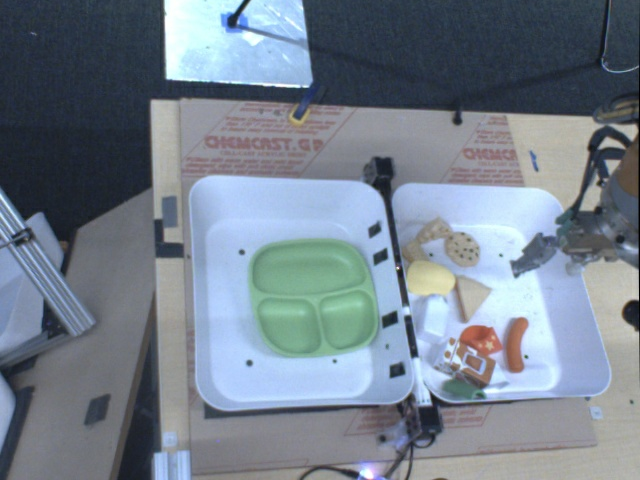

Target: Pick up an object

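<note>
From the camera above the bench you see two white bins side by side on a brown board; the left bin [215, 268] holds a green divided plate [312, 296] with three compartments, lying flat near the middle of the bin. The right bin [575, 363] holds the small things you could pick: a round cookie [463, 248] with dark chips sits near the top left, touching a tan cracker [431, 233] just to its left; a yellow lump [430, 278] lies below them, close to the divider between the bins; a pale wedge [471, 295] rests just to the right of the yellow lump; a red piece [481, 340] lies lower down, with a sausage [516, 344] upright beside it on the right, apart from it; a small printed packet [466, 365] sits under the red piece, and a dark green scrap [461, 390] lies at the bin's bottom wall.

The arm comes in from the right, and its gripper [527, 258] hangs over the right bin's upper right part, well apart from the cookie and the sausage; you see nothing between its fingers, but whether they stand apart or closed you cannot tell from this slant.

Beyond the bins, a shiny sheet [237, 28] lies on the dark floor.
</note>
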Tool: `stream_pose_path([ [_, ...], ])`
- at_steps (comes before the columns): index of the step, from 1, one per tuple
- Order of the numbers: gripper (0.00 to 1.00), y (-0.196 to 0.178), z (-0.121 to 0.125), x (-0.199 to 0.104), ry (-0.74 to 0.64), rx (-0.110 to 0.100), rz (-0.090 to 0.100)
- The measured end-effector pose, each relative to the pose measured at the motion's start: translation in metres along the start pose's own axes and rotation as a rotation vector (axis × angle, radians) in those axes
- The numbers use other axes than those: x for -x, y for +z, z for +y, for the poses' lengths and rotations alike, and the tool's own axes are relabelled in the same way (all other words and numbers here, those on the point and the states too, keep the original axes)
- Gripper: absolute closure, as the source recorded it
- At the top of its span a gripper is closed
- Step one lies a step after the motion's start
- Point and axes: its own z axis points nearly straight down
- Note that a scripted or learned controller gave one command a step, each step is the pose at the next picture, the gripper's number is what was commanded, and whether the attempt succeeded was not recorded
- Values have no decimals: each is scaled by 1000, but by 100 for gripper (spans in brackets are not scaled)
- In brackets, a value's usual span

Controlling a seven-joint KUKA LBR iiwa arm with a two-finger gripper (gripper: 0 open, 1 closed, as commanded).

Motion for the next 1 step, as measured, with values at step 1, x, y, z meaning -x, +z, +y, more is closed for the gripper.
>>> stream_pose_path([
  [1, 0, -6, 2, 0, -3, 12, -3],
])
